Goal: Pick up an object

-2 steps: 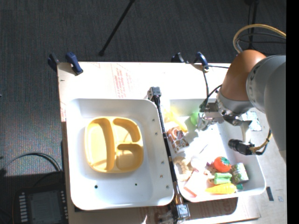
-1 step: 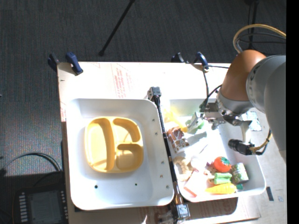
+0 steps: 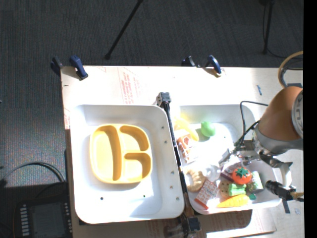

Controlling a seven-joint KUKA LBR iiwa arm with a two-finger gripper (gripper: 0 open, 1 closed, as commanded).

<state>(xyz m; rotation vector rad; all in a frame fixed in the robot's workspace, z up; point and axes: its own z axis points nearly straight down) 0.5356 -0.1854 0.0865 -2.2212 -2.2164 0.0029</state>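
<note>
Grey arm (image 3: 282, 120) hung over the right bin's (image 3: 233, 115) near-right corner — where the toys (image 3: 237, 182) crowded together — gripper (image 3: 237, 155) grip unreadable; yellow tray (image 3: 120, 153) in the left bin (image 3: 163, 202).

A single fixed camera looks down from above the bench (image 3: 148, 83) at a slant, far enough off to take in both white bins. The left bin (image 3: 79, 133) sits at centre left, the right bin (image 3: 223, 114) at lower right, with dark carpet (image 3: 74, 19) across the top of the frame.
</note>
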